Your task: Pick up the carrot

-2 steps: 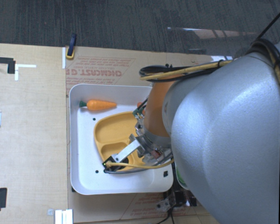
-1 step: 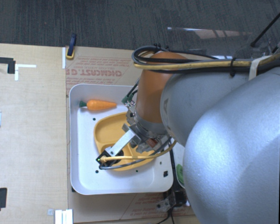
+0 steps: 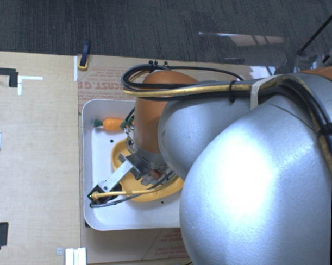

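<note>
The carrot [image 3: 111, 123] lies in the white bin's [image 3: 91, 170] top corner. I cannot tell the claw's state; it should come straight down over the carrot.

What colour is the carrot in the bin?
Orange, with a green top; the camera view shows the carrot near the white bin's far-left corner.

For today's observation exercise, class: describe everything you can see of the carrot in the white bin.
The carrot is a small orange piece with a green tip at its left end, smooth and toy-like in look. It lies flat on the floor of the white bin, near the bin's far left corner, its length running left to right. Its right end is hidden behind the arm's orange band, so whether anything touches it there cannot be told. Nothing touches its visible part but the bin floor.
</note>
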Robot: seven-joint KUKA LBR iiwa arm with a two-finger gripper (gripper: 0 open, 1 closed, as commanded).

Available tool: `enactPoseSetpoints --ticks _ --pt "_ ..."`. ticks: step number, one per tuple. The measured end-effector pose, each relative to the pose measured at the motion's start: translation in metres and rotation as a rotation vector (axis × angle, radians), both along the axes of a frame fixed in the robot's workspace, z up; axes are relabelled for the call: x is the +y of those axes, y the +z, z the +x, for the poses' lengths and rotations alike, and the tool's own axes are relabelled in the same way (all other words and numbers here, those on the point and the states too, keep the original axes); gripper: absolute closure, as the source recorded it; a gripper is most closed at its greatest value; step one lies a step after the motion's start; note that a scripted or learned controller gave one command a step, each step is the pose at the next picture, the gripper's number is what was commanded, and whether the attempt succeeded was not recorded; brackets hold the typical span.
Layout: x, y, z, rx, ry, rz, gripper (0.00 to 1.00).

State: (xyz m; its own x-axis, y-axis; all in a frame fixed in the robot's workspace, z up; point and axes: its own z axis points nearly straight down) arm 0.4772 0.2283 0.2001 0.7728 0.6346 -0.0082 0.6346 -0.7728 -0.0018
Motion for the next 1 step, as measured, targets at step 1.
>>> enactPoseSetpoints --ticks 1 --pt "-0.0014 -0.0693 -0.0001 -0.004 -0.376 -0.001 1.00"
